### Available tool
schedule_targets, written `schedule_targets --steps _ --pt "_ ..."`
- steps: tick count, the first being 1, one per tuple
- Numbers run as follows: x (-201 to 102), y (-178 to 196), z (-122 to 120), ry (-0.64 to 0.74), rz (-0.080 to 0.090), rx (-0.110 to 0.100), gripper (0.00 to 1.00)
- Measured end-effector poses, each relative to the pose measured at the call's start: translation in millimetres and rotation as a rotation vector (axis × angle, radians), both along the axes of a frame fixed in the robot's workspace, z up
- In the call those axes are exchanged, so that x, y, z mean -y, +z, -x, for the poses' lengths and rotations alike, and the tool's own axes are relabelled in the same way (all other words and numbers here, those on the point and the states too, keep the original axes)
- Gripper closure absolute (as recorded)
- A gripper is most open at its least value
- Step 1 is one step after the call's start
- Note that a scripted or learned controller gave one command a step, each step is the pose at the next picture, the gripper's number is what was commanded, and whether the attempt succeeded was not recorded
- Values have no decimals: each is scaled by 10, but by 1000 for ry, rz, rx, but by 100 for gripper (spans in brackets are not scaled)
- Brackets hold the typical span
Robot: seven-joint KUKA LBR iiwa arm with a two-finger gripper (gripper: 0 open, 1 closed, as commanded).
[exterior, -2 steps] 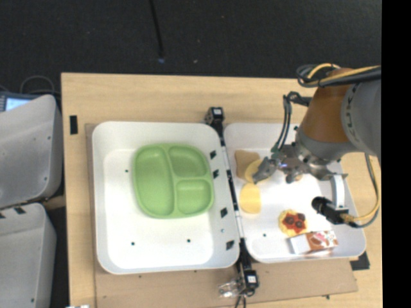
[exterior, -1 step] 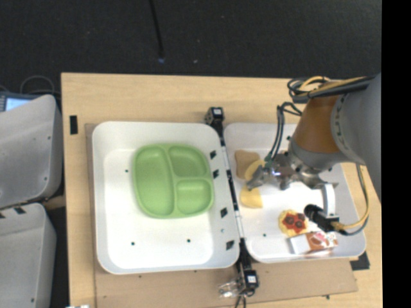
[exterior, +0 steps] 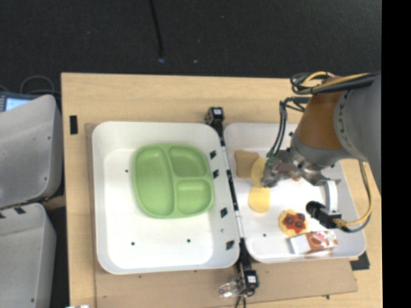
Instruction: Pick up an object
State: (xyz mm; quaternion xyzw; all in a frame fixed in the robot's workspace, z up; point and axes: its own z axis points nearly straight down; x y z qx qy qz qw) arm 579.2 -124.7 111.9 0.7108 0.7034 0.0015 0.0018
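Grey metal makes up the claw (exterior: 273,174), which hangs low in the right bin (exterior: 347,252), right over a pale yellow round thing (exterior: 257,169) beside a brown bread-like piece (exterior: 244,162). I cannot tell whether the claw is open or closed, or if it has hold of anything, because its tip is too small and dark. Just below sits a yellow lump (exterior: 259,199), close enough to grab next. Further out lie a little pizza toy (exterior: 293,221) and a red-and-white packet (exterior: 313,241). The green tray (exterior: 173,179) sits alone in the left bin (exterior: 115,249), likely a place for dropping things.
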Motion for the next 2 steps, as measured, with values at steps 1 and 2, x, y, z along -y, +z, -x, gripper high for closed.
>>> schedule_targets --steps 1,2 --pt "57 439 -15 1 0 0 100" --pt "75 879 -65 11 0 1 100"
